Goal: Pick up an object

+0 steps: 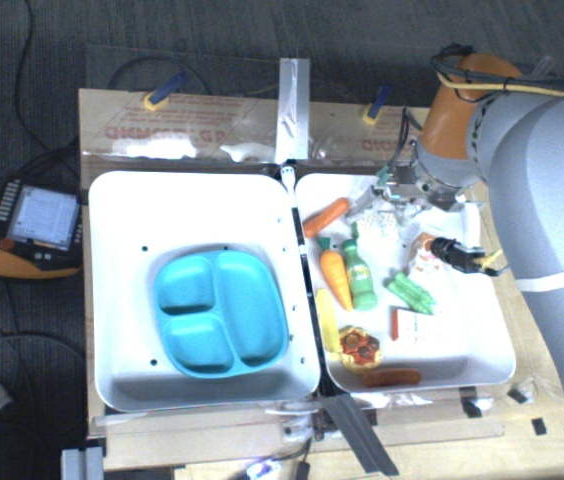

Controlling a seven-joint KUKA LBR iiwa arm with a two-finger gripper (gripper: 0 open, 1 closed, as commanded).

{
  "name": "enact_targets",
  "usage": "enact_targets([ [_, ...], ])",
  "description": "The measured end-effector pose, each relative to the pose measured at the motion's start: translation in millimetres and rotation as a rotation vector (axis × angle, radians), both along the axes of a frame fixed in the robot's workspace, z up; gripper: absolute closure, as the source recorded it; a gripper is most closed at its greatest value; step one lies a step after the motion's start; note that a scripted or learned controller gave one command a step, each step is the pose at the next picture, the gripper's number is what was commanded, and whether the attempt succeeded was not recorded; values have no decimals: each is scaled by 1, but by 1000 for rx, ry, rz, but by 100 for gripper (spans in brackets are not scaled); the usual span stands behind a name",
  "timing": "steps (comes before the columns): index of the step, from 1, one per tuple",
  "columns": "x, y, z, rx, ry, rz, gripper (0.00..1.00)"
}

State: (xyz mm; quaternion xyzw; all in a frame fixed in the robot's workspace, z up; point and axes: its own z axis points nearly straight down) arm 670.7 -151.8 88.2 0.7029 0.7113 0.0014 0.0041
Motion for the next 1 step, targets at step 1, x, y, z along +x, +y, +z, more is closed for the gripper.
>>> enact_targets([
  [1, 0, 0, 10, -6, 3, 2, 100],
])
